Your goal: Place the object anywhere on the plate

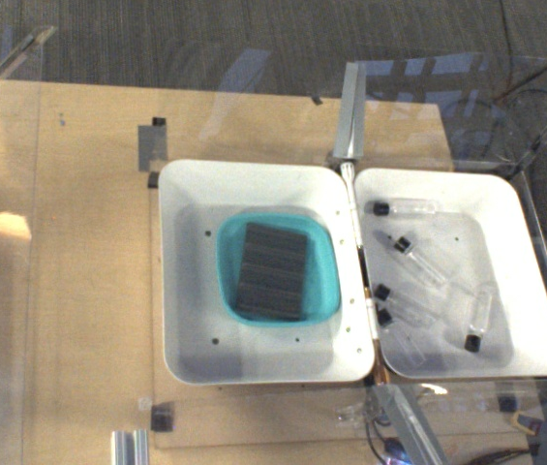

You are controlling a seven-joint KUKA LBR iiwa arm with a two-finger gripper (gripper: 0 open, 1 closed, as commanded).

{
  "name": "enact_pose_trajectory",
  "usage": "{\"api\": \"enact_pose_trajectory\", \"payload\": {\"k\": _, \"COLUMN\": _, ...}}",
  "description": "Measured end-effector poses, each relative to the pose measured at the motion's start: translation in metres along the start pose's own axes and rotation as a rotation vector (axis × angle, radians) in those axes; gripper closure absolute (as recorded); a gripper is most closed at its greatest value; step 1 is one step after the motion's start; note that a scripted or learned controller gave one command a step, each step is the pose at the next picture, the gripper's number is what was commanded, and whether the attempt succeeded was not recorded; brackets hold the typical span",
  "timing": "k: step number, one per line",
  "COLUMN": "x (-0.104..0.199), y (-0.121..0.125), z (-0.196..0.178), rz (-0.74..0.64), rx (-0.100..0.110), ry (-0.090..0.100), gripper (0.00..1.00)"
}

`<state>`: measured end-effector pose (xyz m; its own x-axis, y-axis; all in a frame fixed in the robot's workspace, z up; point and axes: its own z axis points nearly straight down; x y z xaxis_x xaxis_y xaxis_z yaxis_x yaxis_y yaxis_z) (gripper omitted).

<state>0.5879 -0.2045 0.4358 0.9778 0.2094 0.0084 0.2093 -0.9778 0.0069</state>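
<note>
text check | I can read no writing, label, brand or number anywhere from here | dark ridged block (272,271) on the teal plate (327,269): no print I can make out | clear vials (418,264) with black caps in the right bin (534,260): too small to show any marking

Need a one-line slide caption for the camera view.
Dark ridged block on teal plate in left bin; clear black-capped tubes scattered in right bin.
</note>
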Motion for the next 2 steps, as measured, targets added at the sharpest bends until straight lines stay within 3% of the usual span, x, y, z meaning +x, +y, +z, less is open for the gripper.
{"api": "enact_pose_trajectory", "payload": {"k": 1, "x": -0.039, "y": -0.007, "z": -0.001, "rz": 0.005, "rx": 0.001, "ry": -0.001, "gripper": 0.00}}
{"api": "enact_pose_trajectory", "payload": {"k": 2, "x": -0.098, "y": -0.019, "z": -0.002, "rz": 0.006, "rx": 0.000, "ry": 0.000, "gripper": 0.00}}
